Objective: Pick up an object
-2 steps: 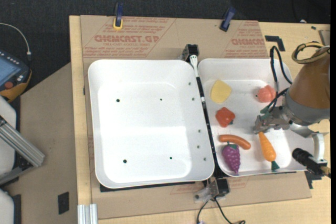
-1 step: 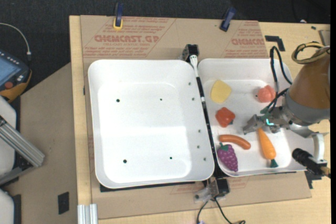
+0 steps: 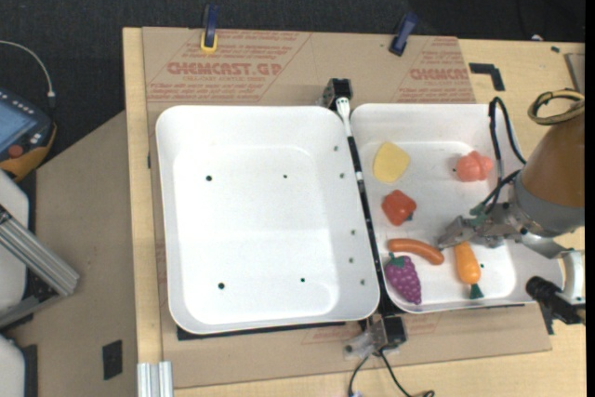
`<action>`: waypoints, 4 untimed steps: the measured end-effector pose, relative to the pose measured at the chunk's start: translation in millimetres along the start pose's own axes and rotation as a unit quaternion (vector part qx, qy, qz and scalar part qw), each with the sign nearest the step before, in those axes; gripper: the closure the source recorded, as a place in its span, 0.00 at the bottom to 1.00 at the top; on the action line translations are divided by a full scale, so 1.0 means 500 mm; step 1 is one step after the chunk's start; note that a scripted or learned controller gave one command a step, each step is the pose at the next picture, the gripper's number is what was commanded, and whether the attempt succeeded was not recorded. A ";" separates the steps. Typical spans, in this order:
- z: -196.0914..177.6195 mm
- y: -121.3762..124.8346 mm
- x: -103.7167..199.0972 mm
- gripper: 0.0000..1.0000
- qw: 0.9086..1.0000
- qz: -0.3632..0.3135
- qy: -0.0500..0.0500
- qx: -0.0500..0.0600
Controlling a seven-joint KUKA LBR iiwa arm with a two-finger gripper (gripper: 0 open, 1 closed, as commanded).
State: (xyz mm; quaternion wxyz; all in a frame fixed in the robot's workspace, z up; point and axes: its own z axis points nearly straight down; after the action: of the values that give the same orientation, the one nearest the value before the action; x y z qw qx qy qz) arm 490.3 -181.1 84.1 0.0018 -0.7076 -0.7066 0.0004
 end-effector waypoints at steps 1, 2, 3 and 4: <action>-0.001 0.059 -0.082 0.00 1.000 -0.001 0.003 0.001; 0.000 -0.027 -0.010 0.00 1.000 -0.001 0.001 0.001; -0.002 0.033 -0.065 0.00 1.000 -0.001 -0.003 -0.004; 0.001 0.086 -0.078 0.00 1.000 -0.002 0.004 0.001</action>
State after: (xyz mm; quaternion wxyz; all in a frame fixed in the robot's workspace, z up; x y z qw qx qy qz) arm 533.3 -220.0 83.6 0.0048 -0.7059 -0.7083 -0.0016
